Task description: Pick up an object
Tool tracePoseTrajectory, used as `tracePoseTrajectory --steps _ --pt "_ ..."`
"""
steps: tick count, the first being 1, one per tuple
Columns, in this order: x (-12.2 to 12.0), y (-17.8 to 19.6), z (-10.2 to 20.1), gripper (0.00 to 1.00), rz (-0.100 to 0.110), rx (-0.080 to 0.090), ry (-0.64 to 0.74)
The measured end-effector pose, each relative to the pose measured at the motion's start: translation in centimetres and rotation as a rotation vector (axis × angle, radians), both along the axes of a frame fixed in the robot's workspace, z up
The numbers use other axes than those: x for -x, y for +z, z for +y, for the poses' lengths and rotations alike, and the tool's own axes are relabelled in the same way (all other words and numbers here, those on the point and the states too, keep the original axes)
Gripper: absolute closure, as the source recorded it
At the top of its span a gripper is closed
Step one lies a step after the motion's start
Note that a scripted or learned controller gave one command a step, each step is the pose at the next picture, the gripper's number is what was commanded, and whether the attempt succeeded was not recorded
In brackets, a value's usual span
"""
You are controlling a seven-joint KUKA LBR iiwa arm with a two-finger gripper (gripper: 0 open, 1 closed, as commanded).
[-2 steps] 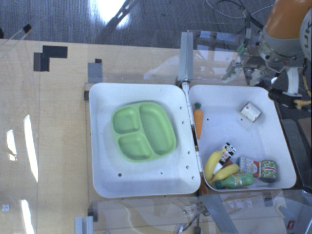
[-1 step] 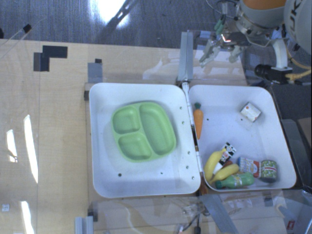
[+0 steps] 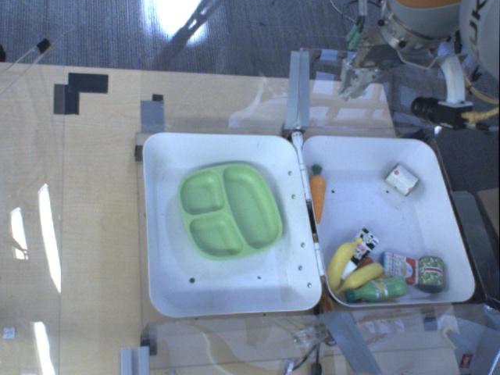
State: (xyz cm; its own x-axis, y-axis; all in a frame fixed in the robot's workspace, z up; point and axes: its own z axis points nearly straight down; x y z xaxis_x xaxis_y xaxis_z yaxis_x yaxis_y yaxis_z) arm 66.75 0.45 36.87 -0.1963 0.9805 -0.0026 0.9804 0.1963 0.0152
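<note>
Two shallow white bins sit side by side on a wooden bench, seen from above at a slant. The left bin [image 3: 226,295] holds a green divided plate [image 3: 231,209]. In the right bin [image 3: 367,190] a toy carrot [image 3: 318,196] lies against the left wall, a small white box [image 3: 401,180] rests alone near the upper right, and a banana [image 3: 349,266], a green bottle [image 3: 379,290], a cow-patterned toy [image 3: 365,245] and small packets [image 3: 414,269] are crowded at the lower edge. The gripper [image 3: 355,80] is raised above the bench behind the right bin, nothing between its fingers, which seem slightly spread. The white box looks the easiest pick, being well apart from everything else; a straight descent centred over it, fingers astride its narrow sides, is advised before closing
</note>
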Motion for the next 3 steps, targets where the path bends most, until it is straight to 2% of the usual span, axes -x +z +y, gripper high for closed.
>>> tracePoseTrajectory --steps 1,2,3 --pt "0.0 0.0 0.0 0.00 0.000 0.000 0.001" --pt "1.9 -15.2 6.3 0.00 0.010 0.002 0.220" --pt "4.5 -18.3 3.4 0.00 0.009 0.001 0.140"
